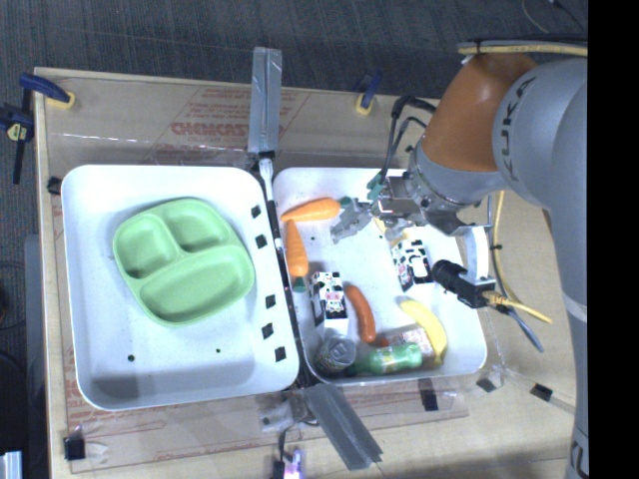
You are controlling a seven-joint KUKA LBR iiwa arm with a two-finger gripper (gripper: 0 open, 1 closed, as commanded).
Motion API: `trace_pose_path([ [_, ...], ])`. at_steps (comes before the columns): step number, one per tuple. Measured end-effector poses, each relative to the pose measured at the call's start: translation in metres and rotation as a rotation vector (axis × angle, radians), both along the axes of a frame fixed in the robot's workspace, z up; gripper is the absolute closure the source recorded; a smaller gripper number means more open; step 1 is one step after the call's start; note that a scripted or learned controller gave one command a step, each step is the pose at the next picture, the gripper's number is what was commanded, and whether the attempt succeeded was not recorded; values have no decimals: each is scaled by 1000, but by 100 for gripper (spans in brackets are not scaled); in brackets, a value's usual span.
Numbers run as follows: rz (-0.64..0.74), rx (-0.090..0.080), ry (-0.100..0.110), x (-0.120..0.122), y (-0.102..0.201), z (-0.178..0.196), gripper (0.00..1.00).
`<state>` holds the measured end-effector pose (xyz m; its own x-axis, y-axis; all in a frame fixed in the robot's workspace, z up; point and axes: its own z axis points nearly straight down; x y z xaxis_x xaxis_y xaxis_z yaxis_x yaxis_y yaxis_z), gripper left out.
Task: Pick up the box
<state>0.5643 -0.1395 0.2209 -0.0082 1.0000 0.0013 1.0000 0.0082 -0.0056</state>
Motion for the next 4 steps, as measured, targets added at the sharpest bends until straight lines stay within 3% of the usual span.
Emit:
trace_pose_path([
  [1, -107, -6, -19, -52, -6, -123, 0],
  [2, -148, 0, -2, 15, -31, -130, 0],
  [3, -144, 2, 1, 15, -30, -120, 100],
  [4, 5, -1, -3, -18, -65, -33, 100],
])
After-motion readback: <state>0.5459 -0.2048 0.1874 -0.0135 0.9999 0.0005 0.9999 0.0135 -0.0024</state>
